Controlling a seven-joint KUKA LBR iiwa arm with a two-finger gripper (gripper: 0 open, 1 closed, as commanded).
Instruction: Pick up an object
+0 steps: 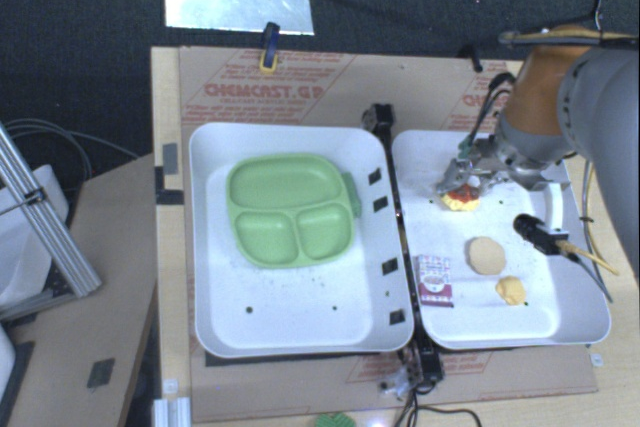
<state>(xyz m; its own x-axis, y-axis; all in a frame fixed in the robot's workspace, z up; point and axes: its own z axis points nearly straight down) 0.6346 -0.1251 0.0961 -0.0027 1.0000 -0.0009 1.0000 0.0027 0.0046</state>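
Note:
My gripper [460, 183] is low in the right bin [580, 315], at its far left part. It hangs just above a small yellow and red object [462, 203], touching or nearly touching its top. A tan round object [487, 256] lies in the middle of the same bin. Nearer the front there is a small yellow lump [511, 291]. A red and white packet [434, 279] lies flat by the bin's left wall.
The left bin [215, 315] holds a green divided tray [290, 209] in its far half. The arm [560, 105] reaches in over the right bin's far right corner. A black divider [392, 215] runs between the bins.

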